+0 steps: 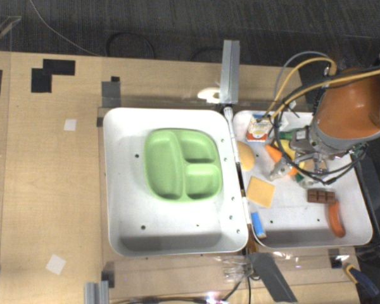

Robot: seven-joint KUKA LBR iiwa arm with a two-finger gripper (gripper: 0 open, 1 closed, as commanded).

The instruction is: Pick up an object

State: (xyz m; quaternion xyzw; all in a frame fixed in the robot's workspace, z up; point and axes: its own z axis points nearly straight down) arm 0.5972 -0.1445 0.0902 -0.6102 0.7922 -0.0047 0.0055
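Reaching in from the right, the arm (pixel 351 109) hangs over the right bin (pixel 361 230), its orange band bulking above the wrist and a tangle of yellow and black cables (pixel 297 81) looping off its back. The pincer (pixel 297 160) sits low among the objects in the upper middle of that bin; whether it is spread or pressed together cannot be told, since the wrist hides it.

Around it lie a small carton (pixel 258 130) at the bin's top left, a yellow round piece (pixel 246 156) against the left wall, a cheese slice (pixel 261 191) below that, a blue tube (pixel 258 224) at the lower left, a brown chocolate bar (pixel 321 197) and an orange sausage (pixel 336 219) toward the lower right. An orange carrot-like piece (pixel 275 152) lies just beside the pincer.

The left bin (pixel 123 233) holds a green divided tray (pixel 181 164), lying flat near its centre.

Both bins rest on a pale wooden counter (pixel 44 189) marked with black squares (pixel 49 73). A metal post (pixel 230 71) stands behind the seam between the bins. Dark grey carpet (pixel 177 11) runs beyond the counter's far edge.
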